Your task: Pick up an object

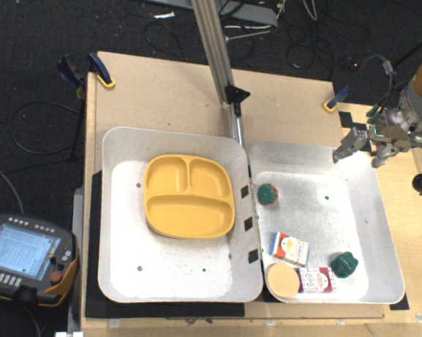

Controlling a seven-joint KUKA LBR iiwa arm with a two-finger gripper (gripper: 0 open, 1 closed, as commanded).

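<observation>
My gripper (363,152) hangs above the far right rim of the right bin (321,166), open, with nothing between its fingers. Well below it in that bin lie a green ball (267,195) near the left wall and a white and orange carton (290,248). A tan round disc (283,280), a red and white packet (316,280) and a dark green lump (345,265) sit near the front. All of them rest on the bin floor, apart from the gripper.
The left bin (121,193) holds a yellow divided tray (190,197). A slanted metal pole (215,40) crosses the back of the bench. A teach pendant (20,257) lies at the lower left, off the bench.
</observation>
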